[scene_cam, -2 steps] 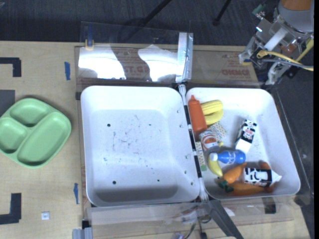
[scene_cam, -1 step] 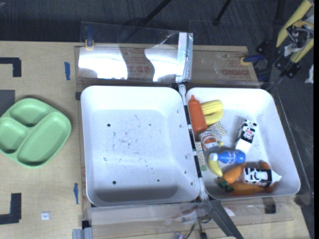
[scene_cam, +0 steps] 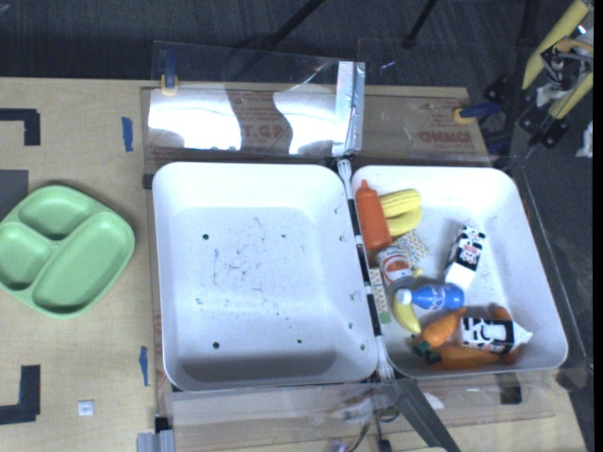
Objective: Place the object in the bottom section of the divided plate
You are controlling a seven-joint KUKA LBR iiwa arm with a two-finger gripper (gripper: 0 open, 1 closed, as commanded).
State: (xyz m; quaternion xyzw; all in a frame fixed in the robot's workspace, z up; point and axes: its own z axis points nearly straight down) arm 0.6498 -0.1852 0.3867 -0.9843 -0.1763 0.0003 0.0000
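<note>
Table (scene_cam: 85, 102), wooden top: green divided plate (scene_cam: 62, 249) at far left, well apart from the bins; left white bin (scene_cam: 259, 271) beside right white bin (scene_cam: 528, 252), the two touching along a centre seam. Right bin contents, clustered along its left and lower sides: orange hot dog (scene_cam: 371, 217) against the seam, yellow corn cob (scene_cam: 401, 210) just beside it, blue-and-white bottle (scene_cam: 431, 298), banana (scene_cam: 405, 317), carrot (scene_cam: 443, 329), two black-and-white cartons (scene_cam: 465, 253) and (scene_cam: 490, 332), small printed packet (scene_cam: 400, 260). Jaws: arm unsighted, so state cannot be told.
</note>
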